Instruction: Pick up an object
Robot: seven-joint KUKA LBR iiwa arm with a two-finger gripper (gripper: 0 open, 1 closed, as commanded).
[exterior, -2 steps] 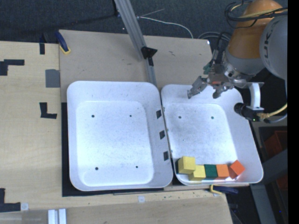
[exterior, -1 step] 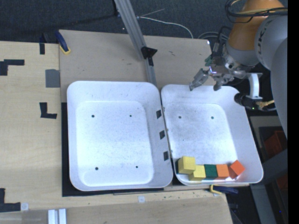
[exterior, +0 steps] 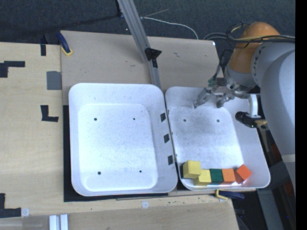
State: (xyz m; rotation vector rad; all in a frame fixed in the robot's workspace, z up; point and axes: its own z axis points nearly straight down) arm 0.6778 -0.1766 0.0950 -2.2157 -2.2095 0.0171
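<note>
A row of small blocks lies along the near edge of the right bin (exterior: 249, 143): a yellow block (exterior: 192, 168), a second yellow block (exterior: 205, 177), a green block (exterior: 217, 176), an orange block (exterior: 228, 175) and a red-orange block (exterior: 243, 172). The gripper (exterior: 208, 103) hangs well apart from them at the bin's far end, its fingers spread and apparently holding nothing, though the view there is dim. The grey arm (exterior: 278, 80) reaches in from the right. The left bin (exterior: 115, 92) sits just beside, on a wooden bench (exterior: 100, 56).
</note>
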